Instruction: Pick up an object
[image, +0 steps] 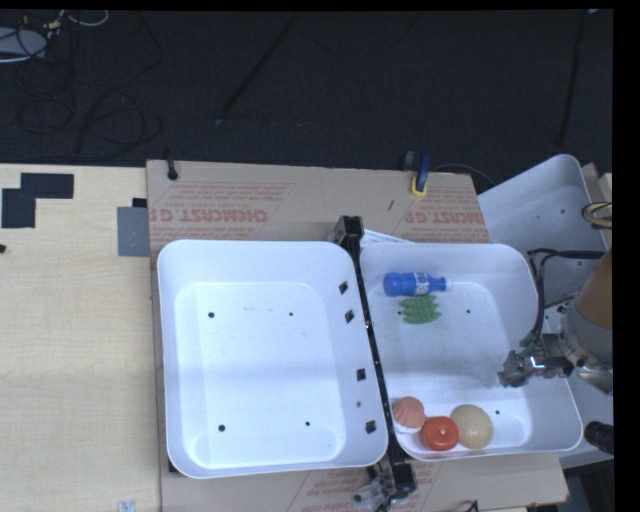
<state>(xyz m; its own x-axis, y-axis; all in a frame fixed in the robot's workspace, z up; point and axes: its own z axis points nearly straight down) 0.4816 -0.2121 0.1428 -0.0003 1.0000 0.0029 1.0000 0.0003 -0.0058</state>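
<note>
nearest items: three round pieces clustered in the near corner of the right bin — pink ball, red ball, tan ball. red touches both neighbours; all three rest against the near wall, probably having rolled down to the lowest corner.

blue bottle: lying on its side near the far wall of the same bin, cap toward the right. green piece just beside it on the near side, flat and leafy; exact kind too small to tell.

left bin: white, shallow, a few dark dots on its floor. shares a dark clipped seam with the right bin.

end effector: at the right bin's right side, low over the floor, apart from every object. nothing visible in its grip; how far it stands open cannot be told. grey arm enters from the right.

task thing: any of the five pieces would serve; the tan ball lies closest to the end effector, though the tight cluster could crowd a grasp. the bottle sits freer.

surface: bins rest on printed cardboard over a pale wood counter. dark floor with loose cables beyond; a blue-and-yellow clamp at the cardboard's far edge.
</note>
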